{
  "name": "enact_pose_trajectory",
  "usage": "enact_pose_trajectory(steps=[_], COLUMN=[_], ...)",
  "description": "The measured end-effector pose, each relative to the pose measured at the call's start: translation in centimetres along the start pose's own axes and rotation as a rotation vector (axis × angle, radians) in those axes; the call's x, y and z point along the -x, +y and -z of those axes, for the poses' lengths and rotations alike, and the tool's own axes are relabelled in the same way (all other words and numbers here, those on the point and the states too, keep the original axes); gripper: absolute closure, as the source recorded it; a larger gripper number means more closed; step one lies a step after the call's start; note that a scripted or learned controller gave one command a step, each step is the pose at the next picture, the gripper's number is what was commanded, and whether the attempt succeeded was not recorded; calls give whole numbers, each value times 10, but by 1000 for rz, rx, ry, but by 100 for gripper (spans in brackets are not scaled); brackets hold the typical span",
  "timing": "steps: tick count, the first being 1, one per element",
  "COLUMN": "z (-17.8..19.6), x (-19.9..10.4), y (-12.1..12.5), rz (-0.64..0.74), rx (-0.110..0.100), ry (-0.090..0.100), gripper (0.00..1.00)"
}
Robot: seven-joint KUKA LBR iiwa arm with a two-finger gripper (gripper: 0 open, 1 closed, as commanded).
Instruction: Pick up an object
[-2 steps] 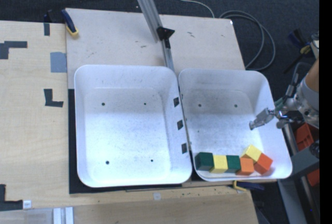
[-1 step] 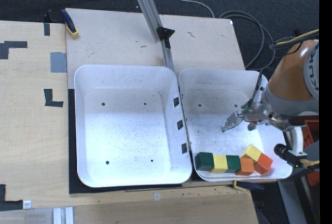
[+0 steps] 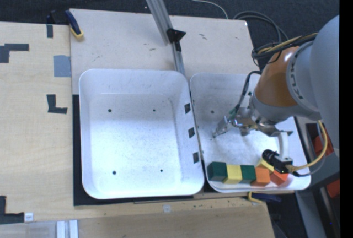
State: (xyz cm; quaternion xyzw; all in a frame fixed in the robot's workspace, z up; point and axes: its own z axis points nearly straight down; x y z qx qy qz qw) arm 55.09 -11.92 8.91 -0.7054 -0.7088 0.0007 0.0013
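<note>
The left bin (image 3: pixel 94 121) sits at nine o'clock from my end effector (image 3: pixel 223 126). A row of green, yellow, green and orange blocks (image 3: pixel 242 173) lies at five o'clock along the right bin (image 3: pixel 220 85) front wall. My fingers look parted, holding nothing.

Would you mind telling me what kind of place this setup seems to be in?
Probably a robotics lab bench for grasping trials: a grey robot arm reaches over two white bins, coloured blocks sit in the right one, and tape marks dot the wooden bench.
</note>
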Motion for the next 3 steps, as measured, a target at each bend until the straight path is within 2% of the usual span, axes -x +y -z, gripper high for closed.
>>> enact_pose_trajectory(steps=[1,2,3], z=[76,82,81], x=[88,82,82], y=[34,33,32], rz=[-8,-2,-2], rx=[11,1,0], ry=[-8,-3,-4], gripper=[0,100,0])
